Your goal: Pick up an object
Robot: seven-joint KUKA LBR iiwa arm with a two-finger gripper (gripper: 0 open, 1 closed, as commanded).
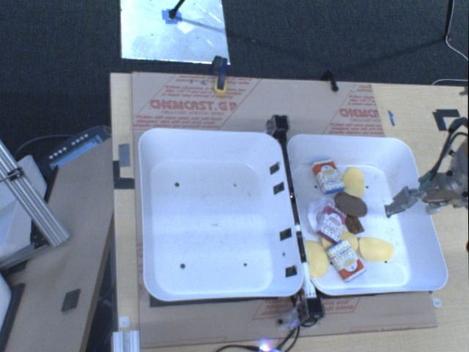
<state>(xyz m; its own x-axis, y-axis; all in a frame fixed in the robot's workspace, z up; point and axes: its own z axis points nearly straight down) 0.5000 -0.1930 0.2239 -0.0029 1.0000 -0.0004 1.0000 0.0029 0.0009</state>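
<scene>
Two shallow white plastic bins sit side by side on the pale wooden surface (124,108), over a brown printed cardboard sheet (194,101). The left bin (157,149) shows bare white floor. The right bin (425,259) holds a loose cluster of small things toward its left side and middle.

Near that bin's far edge lies a small red-and-white printed carton (327,176), with a pale yellow rounded piece (354,180) just beside it on the right. A dark brown oval piece (351,204) touches the yellow one from the near side. Below it lies a clear-wrapped red-and-white packet (330,223). Closer to the near edge, a second red-and-white carton (344,259) lies tilted, between a yellow lump (316,259) by the bin's left wall and a yellow oval piece (375,250) to its right.

The grey claw (399,202) reaches in over the right bin's right wall, its tip above bare floor, apart from the cluster and nearest the brown oval. Whether it is spread or closed cannot be told; nothing is seen in it.
</scene>
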